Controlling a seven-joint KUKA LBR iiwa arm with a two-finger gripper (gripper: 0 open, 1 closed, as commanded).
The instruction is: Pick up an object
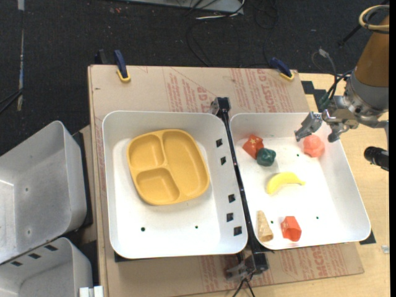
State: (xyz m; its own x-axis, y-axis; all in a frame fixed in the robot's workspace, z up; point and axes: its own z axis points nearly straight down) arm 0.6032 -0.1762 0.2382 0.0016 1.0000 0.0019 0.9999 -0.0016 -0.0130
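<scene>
We see the hand [323,127] at the far right corner of the right bin [346,224], its two fingers spread apart with nothing between them, poised just above a pink lump [314,145]. That lump is roundish and shows no clear long axis. We count six things in this bin, one of each: the pink lump near the far wall, a red piece [252,145] touching a dark green one [266,157] toward the divider, a banana [283,182] in the middle, a cone [264,226] and a red block [291,228] near the front rim. The banana lies roughly left to right, its right tip tilted slightly farther back; the cone points away from the front rim. The left bin [124,228] holds one yellow tray [167,166] with three compartments. Two blue clamps [121,65] grip the desk [179,85] at its far edge.
</scene>
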